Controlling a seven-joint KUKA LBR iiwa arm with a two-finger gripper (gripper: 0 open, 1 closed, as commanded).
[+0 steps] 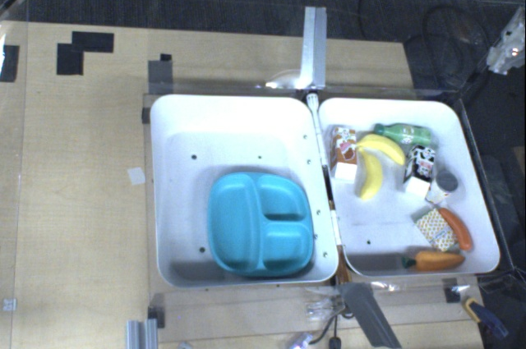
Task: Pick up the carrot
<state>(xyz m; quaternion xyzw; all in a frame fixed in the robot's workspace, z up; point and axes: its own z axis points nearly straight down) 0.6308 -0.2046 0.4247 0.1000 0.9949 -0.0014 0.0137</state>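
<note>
The orange carrot with a dark green stub [436,260] lies flat along the near edge of the right white bin [472,154], towards its near right corner — just beside a patterned packet [436,230] and an orange-red sausage-shaped toy [457,229], probably left loose for picking. The carrot's stem end is shadowed; the claw's state I cannot tell.

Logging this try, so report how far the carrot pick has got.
Done: nothing that shows. The carrot lies untouched at the near edge of the right bin, beside a sausage and a patterned packet. In hand: nothing is on the carrot. Left: the whole job, reaching in, gripping it and lifting it.
</note>
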